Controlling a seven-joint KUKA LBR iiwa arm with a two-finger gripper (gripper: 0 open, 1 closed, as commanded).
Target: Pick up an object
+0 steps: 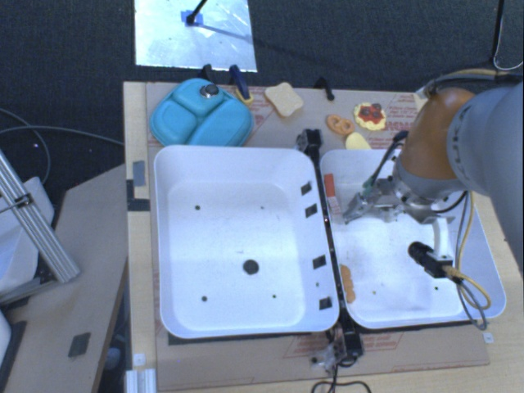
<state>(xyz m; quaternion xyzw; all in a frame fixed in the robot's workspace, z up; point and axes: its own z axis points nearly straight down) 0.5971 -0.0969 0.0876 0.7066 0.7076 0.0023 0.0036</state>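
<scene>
My gripper (357, 207) hangs low over the upper left part of the right bin (409, 305), pointing toward its left wall. A narrow orange-red object (330, 188) lies against that wall just left of the gripper. A small tan and orange object (347, 283) rests lower down along the same wall. The left bin (188, 178) has a small dark round object (250, 266) on its floor. I see nothing held by the gripper.
Behind the bins lie a blue sectioned tray (201, 115), a toast slice (283, 99), a pretzel (340, 124), a small pizza-like toy (370, 115) and a yellow piece (357, 142). A black cable connector (427, 259) hangs over the right bin.
</scene>
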